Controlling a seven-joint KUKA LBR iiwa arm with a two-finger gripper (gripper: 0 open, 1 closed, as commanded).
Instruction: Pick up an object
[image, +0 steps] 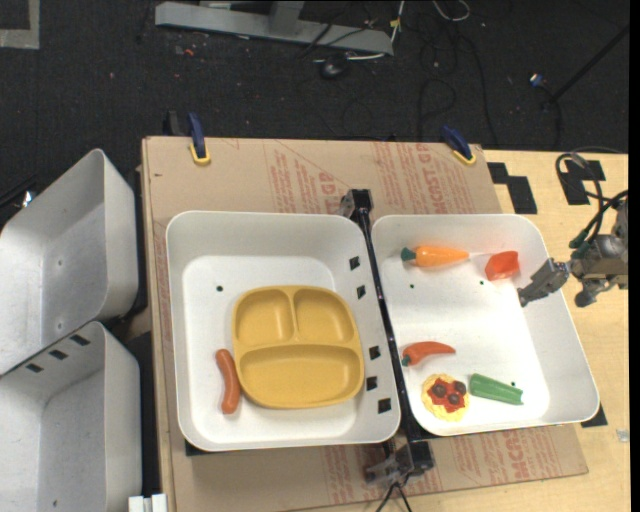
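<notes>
1. Step: approach. Gripper at right bin rim; whether it is apart or together cannot be told.
2. Red block lies just left of gripper.
3. Next: descend over block, close.

yellow tray | orange carrot | red pepper | green pod | white bins
</notes>
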